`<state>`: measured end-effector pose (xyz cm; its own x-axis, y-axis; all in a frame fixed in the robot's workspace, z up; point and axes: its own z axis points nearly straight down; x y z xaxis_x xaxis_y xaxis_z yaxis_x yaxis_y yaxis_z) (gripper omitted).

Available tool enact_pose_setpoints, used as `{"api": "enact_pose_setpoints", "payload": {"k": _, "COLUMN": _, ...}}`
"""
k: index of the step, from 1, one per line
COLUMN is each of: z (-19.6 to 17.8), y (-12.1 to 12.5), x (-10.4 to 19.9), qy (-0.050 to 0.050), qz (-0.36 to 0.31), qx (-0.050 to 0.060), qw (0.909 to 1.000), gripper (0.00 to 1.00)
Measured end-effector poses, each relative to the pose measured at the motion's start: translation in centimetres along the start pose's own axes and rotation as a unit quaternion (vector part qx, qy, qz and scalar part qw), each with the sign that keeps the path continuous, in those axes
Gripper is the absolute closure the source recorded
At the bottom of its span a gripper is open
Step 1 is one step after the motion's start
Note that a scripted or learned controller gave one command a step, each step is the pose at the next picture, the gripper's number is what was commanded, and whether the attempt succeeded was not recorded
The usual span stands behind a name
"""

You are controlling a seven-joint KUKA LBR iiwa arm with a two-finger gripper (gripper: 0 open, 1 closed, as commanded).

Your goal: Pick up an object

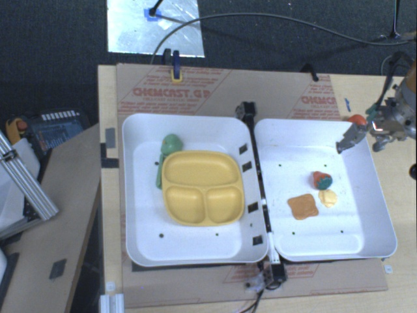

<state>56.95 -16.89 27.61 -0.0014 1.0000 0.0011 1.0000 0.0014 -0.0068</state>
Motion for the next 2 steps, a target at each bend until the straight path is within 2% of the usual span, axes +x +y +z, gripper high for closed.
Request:
{"api": "enact_pose_setpoints", "payload": {"k": 1, "z": -0.5, "y": 0.2, "x": 0.0, "qy": -0.001, "qz": -0.001, "qx": -0.004, "qw": 1.0, "gripper": 0.0}}
{"api": "enact_pose_setpoints", "payload": {"k": 2, "z": 3.7, "y": 0.5, "x": 0.4, "qy": -0.001, "qz": -0.001, "qx": -0.004, "qw": 1.0, "gripper": 0.0}}
